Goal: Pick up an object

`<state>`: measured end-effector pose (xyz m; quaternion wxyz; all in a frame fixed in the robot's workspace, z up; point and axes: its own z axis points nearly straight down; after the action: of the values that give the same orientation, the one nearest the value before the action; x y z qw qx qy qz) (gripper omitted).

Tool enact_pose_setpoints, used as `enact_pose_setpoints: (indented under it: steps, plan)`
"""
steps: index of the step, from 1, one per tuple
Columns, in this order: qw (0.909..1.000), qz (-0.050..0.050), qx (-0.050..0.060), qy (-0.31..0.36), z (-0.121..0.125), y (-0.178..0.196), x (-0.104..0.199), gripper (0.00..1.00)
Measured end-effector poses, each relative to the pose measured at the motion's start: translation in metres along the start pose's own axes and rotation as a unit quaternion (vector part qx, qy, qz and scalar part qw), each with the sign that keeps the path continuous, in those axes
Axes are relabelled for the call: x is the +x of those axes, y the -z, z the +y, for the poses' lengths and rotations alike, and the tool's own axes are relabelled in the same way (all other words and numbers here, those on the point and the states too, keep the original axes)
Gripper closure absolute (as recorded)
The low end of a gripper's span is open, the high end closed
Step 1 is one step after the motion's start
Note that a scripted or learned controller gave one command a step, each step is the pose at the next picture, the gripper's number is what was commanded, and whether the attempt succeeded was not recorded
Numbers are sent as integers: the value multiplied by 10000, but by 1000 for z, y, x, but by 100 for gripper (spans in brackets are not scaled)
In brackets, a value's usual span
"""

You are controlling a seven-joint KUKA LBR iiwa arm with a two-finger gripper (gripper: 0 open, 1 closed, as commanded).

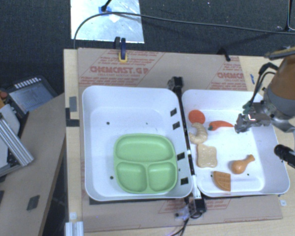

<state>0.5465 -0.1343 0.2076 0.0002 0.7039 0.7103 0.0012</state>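
The right bin point(273, 178) holds several toy foods. A round red tomato point(196, 116) lies at its back left, with an orange-red carrot point(221, 126) just right of it. Below them sit a pale beige piece point(200, 133), a tan cracker-like piece point(207, 156), an orange drumstick point(242, 164) and an orange-brown wedge point(222, 181). My gripper point(242, 123) hangs at the end of the grey arm over the bin's right half, just right of the carrot's tip. I see nothing held between its parts.
The left bin point(100, 107) holds a green three-compartment plate point(145, 162). A black divider clip strip point(183, 132) runs between the bins. Cardboard point(152, 68) underlies both bins. A black knob point(286, 155) of the arm sticks out over the right bin's right rim.
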Motion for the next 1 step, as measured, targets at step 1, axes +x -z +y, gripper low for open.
enact_pose_setpoints:
  steps: [1]
  plan:
    - [10000, 7, -1, 11, 10, 1, 64, 100]
